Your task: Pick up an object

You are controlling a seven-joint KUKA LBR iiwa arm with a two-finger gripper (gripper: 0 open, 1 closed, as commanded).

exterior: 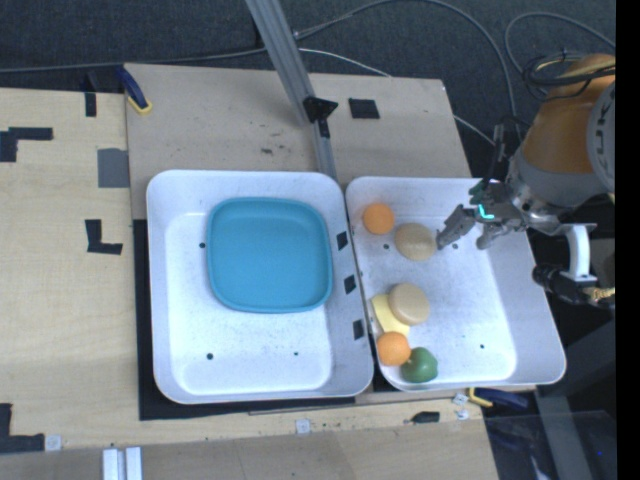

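Note:
The right bin [500, 313] holds several small items. An orange ball [378, 218] lies near its upper left corner, with a tan round piece [414, 241] just right of it. Lower down sit a second tan round piece [408, 303] on a yellow item [384, 319], another orange ball [393, 348] and a green piece [421, 365]. My gripper [468, 234] hovers over the bin's upper right part, just right of the upper tan piece. It is open, with nothing between its fingers.
The left bin [180, 338] carries a blue square plate [269, 254]. A grey metal post [290, 58] slants across the bench above the bins. Cables run behind the arm at the upper right.

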